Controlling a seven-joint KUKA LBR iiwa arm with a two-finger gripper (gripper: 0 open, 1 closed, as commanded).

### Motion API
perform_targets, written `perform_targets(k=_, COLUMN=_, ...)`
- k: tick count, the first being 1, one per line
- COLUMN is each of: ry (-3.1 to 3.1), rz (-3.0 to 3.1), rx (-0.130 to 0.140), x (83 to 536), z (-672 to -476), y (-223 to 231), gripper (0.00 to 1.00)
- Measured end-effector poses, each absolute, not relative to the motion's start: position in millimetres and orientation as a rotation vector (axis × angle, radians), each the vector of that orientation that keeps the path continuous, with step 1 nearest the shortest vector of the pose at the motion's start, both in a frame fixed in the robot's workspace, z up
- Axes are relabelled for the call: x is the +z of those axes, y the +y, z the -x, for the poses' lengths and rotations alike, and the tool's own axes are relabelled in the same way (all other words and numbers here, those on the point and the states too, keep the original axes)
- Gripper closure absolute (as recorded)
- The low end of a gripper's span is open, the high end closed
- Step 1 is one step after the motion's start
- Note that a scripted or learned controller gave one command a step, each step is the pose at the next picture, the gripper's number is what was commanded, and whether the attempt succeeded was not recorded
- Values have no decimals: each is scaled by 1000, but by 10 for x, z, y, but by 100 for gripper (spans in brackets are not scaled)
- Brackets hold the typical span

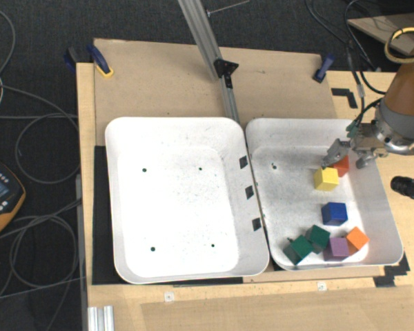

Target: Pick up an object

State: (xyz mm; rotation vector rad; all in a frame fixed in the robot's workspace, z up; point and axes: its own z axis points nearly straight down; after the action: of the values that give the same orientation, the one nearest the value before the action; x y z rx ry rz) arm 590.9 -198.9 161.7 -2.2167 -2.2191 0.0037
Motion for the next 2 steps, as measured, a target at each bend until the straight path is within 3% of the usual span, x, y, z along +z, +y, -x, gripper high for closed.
perform_targets(k=1, ry=-2225, rz=2222, rx=-3, x=1763, z=-5929, y=-1993, gripper=100)
perform_targets(k=2, ry=-2229, rz=2226, rx=-5, x=2327, z=-5959, y=-2097, gripper=100)
